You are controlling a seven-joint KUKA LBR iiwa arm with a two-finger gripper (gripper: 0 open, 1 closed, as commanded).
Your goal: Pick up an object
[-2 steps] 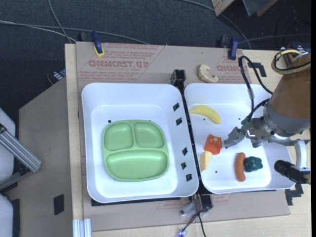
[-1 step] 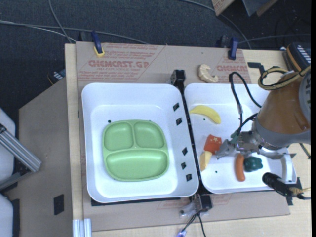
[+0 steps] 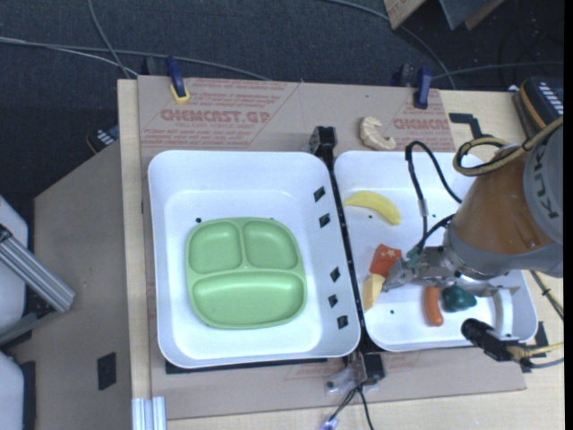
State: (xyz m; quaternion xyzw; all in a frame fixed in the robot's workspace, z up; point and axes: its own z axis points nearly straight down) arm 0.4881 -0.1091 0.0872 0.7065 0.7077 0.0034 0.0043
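1. We see two shallow white plastic bins side by side on the bench, the left bin [image 3: 170, 240] and the right bin [image 3: 394, 330], meeting along a dark middle seam.
2. A pale green plastic tray with three compartments [image 3: 246, 271] lies flat in the middle of the left bin.
3. In the right bin, a yellow curved banana-shaped toy [image 3: 374, 206] rests near the far edge, towards the seam.
4. A red-orange blocky piece [image 3: 385, 260] sits near the seam at mid-depth, and a yellow wedge-shaped piece [image 3: 372, 288] lies just beside it on the near side.
5. An orange carrot-like piece [image 3: 433, 306] lies towards the near edge, with a small teal object [image 3: 460, 299] just beside it.
6. The grey arm with its orange band [image 3: 501, 209] reaches over the right bin's right side.
7. The gripper [image 3: 405, 276] sits low by the red-orange and yellow pieces; we cannot tell how it is set, nor whether it touches anything.
8. A beige curved object [image 3: 376, 133] lies on the bench beyond the right bin's far edge.
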